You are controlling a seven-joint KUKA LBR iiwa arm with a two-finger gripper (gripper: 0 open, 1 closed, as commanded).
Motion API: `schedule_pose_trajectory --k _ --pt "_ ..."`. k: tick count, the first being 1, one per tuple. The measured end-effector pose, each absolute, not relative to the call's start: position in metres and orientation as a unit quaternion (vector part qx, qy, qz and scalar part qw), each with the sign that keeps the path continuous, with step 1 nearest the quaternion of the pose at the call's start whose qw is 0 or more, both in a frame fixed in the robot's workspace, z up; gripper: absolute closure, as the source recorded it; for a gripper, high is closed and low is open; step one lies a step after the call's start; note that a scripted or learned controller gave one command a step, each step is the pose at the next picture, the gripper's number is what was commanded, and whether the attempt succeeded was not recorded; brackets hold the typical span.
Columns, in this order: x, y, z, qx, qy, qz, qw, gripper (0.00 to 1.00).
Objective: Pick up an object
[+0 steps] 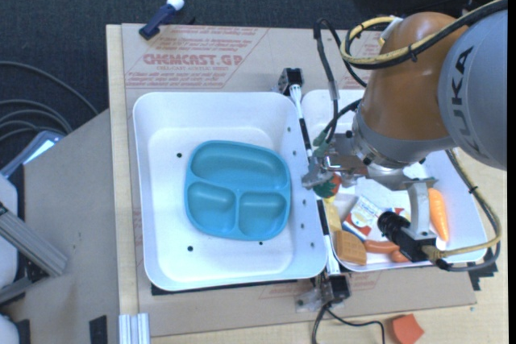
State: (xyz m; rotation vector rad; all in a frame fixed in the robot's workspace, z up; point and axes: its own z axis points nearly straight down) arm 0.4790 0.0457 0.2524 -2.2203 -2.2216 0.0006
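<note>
One orange block (407, 328) lies nearest, outside the two white bins. The right bin (461, 205) holds one tan bread piece (351, 248), one red-and-white packet (364, 217) and, at the packet's three o'clock, one carrot (438, 213). The left bin (153, 173) holds one blue divided plate (238, 189). One small green-and-red thing (327, 188) sits just beside the gripper (321, 173), at its six o'clock; I cannot tell whether the gripper is spread or clamped
</note>
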Motion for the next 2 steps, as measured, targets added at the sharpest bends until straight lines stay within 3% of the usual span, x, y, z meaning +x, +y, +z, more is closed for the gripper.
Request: schedule_pose_trajectory --k 1,2 --pt "0.479 0.051 0.262 -0.707 -0.707 -0.0004 0.0 1.0" --pt "0.479 0.027 0.255 -0.707 -0.707 0.001 0.001 1.0"
